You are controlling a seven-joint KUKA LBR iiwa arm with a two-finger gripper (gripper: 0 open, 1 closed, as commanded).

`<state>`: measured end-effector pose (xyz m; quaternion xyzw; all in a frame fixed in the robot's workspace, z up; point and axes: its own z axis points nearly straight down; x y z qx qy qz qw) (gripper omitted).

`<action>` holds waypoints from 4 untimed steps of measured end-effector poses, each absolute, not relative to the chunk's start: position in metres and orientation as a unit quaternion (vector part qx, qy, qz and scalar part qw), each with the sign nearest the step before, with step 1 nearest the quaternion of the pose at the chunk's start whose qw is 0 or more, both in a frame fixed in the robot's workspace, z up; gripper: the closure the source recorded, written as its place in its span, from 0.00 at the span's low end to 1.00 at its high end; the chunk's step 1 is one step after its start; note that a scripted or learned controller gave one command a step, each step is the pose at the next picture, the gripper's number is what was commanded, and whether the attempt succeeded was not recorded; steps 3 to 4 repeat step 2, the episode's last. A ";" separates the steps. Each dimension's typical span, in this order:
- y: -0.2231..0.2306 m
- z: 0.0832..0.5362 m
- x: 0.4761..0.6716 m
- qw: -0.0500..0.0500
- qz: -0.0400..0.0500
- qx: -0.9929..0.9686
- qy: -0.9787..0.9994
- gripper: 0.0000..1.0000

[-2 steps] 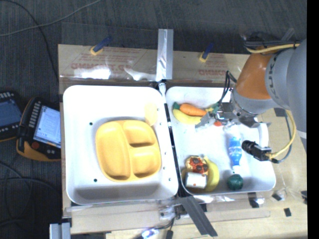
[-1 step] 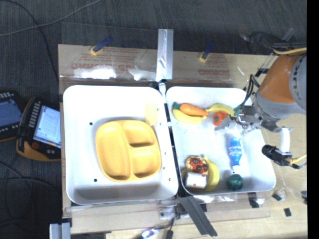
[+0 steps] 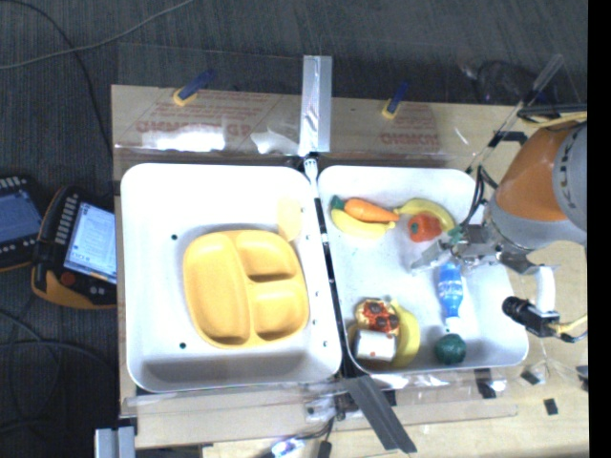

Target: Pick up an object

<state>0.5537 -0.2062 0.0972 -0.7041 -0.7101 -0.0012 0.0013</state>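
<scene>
My gripper [image 3: 441,252] hangs over the right bin [image 3: 496,346], reaching in from the right. It sits just above the cap end of a clear bottle with a blue label [image 3: 450,296], which lies flat. A red-orange round fruit [image 3: 424,227] is just behind the gripper. An orange carrot [image 3: 369,211] lies across a yellow banana [image 3: 358,225] at the bin's back. A dark green ball [image 3: 450,349] rests near the front. A yellow bowl [image 3: 409,340] at the front holds a small red-and-white package [image 3: 378,327].
The left bin [image 3: 153,256] holds a yellow divided plate [image 3: 246,286] and a pale yellow block [image 3: 289,219] against its right wall. A raised divider [image 3: 323,256] separates the bins. A handheld controller [image 3: 72,251] lies off the bench at left.
</scene>
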 end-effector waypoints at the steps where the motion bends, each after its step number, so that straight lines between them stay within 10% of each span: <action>1: -0.205 0.103 0.553 0.004 0.000 -0.704 -0.710 1.00; 2: -0.144 0.184 0.627 0.000 0.002 -0.738 -0.675 1.00; 4: -0.144 0.184 0.627 0.000 0.002 -0.738 -0.675 1.00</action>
